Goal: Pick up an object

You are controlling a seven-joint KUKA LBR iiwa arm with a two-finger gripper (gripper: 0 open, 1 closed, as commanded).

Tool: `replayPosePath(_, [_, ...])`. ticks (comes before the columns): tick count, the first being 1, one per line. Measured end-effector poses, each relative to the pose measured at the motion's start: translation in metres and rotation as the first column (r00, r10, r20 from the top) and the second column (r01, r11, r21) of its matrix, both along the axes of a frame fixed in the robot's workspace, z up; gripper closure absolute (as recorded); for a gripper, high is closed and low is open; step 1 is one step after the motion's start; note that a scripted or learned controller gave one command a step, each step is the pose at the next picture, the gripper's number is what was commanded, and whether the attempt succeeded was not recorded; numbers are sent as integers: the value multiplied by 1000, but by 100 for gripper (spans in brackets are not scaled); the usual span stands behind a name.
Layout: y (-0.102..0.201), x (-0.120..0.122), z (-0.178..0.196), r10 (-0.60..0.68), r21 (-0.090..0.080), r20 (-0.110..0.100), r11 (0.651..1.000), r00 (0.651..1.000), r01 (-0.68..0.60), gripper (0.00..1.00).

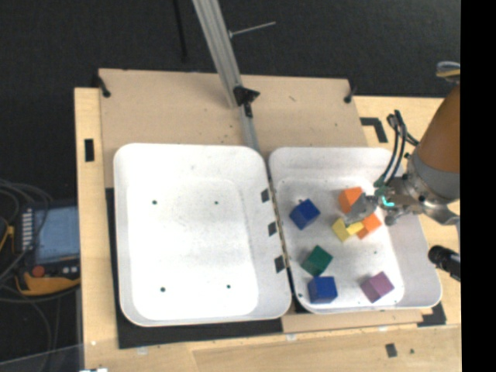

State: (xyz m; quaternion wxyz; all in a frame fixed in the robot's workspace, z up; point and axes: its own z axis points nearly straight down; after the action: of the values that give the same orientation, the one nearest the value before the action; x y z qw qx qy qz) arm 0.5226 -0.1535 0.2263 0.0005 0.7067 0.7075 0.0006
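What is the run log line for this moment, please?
gripper: low in right bin | beside orange blocks | grasp: unclear

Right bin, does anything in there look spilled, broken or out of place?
Nothing stands out. The right bin holds loose blocks lying at odd angles, all inside its rim; the orange and yellow ones crowd together beside the claw.

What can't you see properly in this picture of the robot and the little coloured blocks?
- Two-finger gripper, camera view: too small and blurred to tell open from shut.
- Grey arm with orange band: cut off by the right edge.
- Small orange block beside the small yellow block: whether the gripper touches it is unclear; the wrist overlaps there.
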Motion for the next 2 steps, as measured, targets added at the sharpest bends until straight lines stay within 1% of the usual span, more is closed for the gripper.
replayPosePath(1, [0, 1, -42, -3, -1, -5, 1000, 1000, 3, 0])
replayPosePath(2, [4, 3, -86, -3, -1, -5, 1000, 1000, 3, 0])
